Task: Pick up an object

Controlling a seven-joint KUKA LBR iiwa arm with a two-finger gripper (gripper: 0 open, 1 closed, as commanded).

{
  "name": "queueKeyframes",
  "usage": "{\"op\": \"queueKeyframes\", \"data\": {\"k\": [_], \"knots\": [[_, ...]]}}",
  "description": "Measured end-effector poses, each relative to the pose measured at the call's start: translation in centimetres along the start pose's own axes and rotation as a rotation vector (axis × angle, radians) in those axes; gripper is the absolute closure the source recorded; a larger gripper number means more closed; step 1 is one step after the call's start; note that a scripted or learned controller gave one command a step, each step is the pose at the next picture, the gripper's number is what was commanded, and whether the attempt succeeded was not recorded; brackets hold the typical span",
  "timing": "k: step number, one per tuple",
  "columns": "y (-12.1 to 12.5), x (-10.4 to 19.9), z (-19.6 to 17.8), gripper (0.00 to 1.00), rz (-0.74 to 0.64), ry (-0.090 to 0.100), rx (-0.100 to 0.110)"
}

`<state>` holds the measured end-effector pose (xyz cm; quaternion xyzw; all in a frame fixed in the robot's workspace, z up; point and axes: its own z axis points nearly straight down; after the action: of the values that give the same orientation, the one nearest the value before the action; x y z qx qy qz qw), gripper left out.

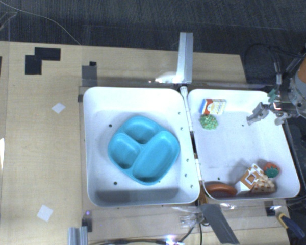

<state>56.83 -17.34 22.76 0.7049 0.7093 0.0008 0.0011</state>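
tool (259,112): hung at three o'clock over right bin (229,147), grip state unreadable, nothing seen held; small box (213,106) near, likely next target.

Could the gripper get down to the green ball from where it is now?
Probably yes. The gripper sits over the right bin, and bare floor lies between it and the green ball. A small carton touching the ball could crowd the fingers.

Right bin is mostly open in the middle

Right bin (234,137): small box and green thing (211,114) crowd the top-left corner, toy pile (257,180) and brown dish (220,189) hug the bottom edge. Left bin (97,137): the blue divided plate (144,149) hogs the centre, only the edges are free.
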Motion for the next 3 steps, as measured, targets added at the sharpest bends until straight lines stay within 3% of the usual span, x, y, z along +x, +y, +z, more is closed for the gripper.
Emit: {"op": "queueKeyframes", "data": {"k": [1,2,3], "knots": [[-6.6,-2.0,7.9,0.00,-0.105,0.000,0.000],[-7.2,-3.2,4.1,0.00,-0.087,-0.002,-0.003],[-8.0,-3.2,5.3,0.00,-0.066,-0.001,-0.003]]}}
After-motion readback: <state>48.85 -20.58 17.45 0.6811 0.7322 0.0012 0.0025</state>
